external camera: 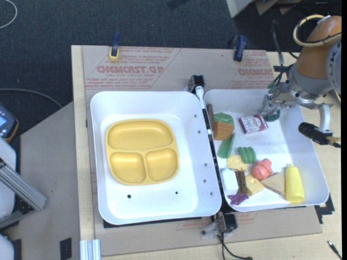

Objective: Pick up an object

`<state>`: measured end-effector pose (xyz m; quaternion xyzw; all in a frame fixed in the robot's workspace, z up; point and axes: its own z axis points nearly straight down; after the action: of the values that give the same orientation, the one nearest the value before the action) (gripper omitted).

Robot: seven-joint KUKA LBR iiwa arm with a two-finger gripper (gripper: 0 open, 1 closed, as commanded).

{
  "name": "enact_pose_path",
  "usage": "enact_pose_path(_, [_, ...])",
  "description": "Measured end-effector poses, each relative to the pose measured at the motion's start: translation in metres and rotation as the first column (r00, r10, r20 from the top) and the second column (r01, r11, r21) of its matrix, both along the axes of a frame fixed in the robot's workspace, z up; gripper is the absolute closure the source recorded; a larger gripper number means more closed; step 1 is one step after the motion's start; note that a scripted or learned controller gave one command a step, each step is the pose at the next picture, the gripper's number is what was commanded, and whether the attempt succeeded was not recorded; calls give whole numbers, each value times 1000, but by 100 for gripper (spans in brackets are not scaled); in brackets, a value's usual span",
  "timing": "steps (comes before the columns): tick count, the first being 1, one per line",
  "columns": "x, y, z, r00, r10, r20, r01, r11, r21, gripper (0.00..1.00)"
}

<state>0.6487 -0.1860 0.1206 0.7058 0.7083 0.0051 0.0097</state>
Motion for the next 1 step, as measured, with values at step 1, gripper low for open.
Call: enact_pose_path(1, [1, -5, 64, 1000, -3, -13, 3, 1000, 3, 100])
